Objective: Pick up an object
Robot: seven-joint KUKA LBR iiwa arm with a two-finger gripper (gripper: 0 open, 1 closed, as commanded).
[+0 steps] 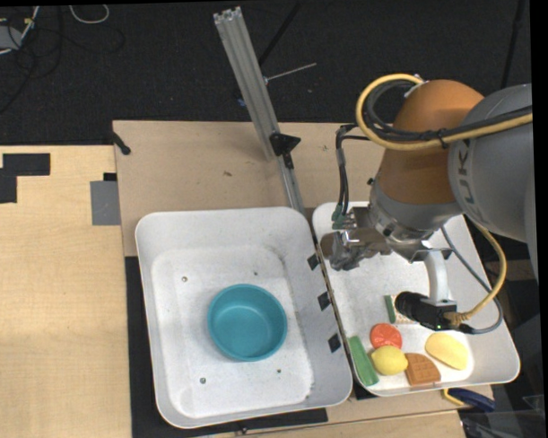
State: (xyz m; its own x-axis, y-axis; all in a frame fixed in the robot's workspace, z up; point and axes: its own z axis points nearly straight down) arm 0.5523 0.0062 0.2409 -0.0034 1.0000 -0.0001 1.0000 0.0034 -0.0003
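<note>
Above the right bin [494,363], gripper [345,247] poised, jaw state impossible to tell; best lowered squarely over one piece of the toy food cluster [409,353], away from the wall.

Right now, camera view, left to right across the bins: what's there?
Teal bowl in the left bin → green stick → yellow lemon-shaped piece → brown waffle-like piece → pale yellow piece, all in the right bin.
</note>
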